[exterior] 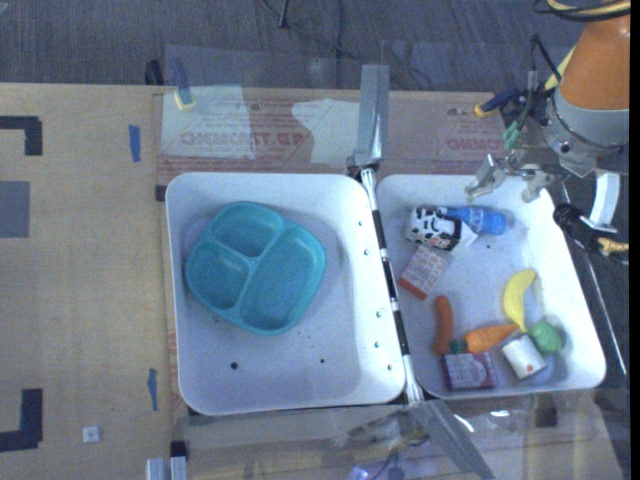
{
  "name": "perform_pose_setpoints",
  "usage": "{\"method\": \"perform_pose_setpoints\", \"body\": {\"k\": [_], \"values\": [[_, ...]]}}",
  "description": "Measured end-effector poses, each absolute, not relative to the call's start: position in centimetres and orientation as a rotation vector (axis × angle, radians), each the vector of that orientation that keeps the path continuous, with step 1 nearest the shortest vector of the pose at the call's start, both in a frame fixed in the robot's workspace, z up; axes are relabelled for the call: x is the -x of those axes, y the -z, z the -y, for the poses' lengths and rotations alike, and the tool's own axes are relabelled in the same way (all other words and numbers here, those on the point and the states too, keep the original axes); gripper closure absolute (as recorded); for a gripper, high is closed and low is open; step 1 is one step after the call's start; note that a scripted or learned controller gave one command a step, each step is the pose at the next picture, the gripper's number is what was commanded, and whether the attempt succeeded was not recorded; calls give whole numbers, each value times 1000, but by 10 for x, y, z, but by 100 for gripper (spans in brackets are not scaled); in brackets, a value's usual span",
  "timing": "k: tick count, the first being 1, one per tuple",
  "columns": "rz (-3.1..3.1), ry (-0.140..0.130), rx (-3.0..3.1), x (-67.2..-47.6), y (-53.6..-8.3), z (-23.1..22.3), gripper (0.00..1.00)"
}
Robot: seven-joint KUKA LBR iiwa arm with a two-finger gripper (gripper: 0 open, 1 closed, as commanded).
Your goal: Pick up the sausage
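The sausage, a short reddish-brown link, lies in the right bin near its front left, beside an orange carrot. My gripper hangs over the bin's far edge, well behind the sausage and to its right. It is open with nothing between its fingers. A blue bottle lies just below it.
The right bin also holds a black-and-white carton, a small packet, a banana, a green item, a white cylinder and a purple box. A teal divided plate sits in the left bin.
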State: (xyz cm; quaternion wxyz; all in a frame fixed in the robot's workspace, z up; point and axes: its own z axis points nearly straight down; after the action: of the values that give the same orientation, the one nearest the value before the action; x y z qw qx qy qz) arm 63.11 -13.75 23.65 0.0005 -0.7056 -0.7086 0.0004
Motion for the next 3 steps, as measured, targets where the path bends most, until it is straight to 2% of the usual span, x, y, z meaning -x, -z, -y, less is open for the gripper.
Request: {"method": "perform_pose_setpoints", "body": {"k": [1, 2, 3], "values": [[2371, 9, 2072, -579, -98, 110, 0], [2603, 18, 1789, -493, -92, 119, 0], [2604, 24, 1793, -495, -103, 119, 100]]}}
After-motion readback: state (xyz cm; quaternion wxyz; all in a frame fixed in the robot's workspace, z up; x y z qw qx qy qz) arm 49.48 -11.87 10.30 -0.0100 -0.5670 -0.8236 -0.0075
